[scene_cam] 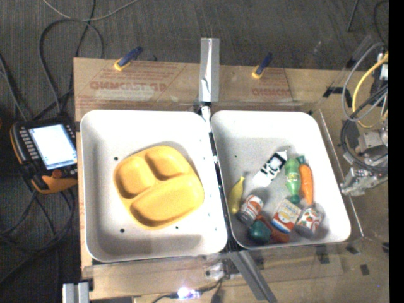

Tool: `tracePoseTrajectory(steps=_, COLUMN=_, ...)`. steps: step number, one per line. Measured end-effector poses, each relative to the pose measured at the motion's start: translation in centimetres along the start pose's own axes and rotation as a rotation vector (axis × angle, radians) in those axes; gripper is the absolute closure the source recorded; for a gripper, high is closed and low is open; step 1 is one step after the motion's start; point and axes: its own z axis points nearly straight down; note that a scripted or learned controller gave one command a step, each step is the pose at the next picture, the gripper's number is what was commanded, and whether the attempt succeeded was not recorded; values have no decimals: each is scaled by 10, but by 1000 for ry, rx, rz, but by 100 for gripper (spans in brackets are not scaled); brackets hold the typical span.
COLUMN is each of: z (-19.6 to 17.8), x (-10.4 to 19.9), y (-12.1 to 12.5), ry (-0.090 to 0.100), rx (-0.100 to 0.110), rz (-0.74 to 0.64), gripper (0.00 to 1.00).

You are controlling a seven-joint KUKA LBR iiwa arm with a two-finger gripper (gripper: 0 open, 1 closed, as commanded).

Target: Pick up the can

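Far to the left of the gripper, off the bench, a small screen (50,145) glows on the floor. Next comes the left bin (95,169). It holds a yellow plate (158,185) with three parts. None of this matters for the job.

The right bin (252,131) is the one closer to the gripper. All the toys lie in its near half. A yellow banana (237,194) comes first. Touching it on the gripper's side is the can (251,208). It is red and white with a silver end, and it lies tipped over. A dark green toy (259,232) sits just below it.

More toys lie between the can and the gripper: a white and black bottle (271,167), a green bottle (291,175), an orange carrot (306,182) and a little box (287,214). A round red and white thing (309,219) may be a can too.

The gripper (358,183) hangs outside the bin's right rim, well apart from the can. It is small and mixed up with wires, so I cannot tell if it is spread or closed. It holds nothing that I can see.

I think the job has not really begun. The reach comes first. Next, the gripper should go left over the pile, then come down on the can. That is tricky, because the banana and the green toy crowd it.
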Motion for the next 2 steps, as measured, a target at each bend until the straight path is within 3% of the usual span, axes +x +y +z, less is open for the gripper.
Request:
tracePoseTrajectory(steps=1, z=0, x=1, y=0, ry=2, rx=1, rz=-452, gripper=100)
tracePoseTrajectory(steps=2, z=-9, x=0, y=0, ry=-4, rx=2, rz=-448, gripper=100)
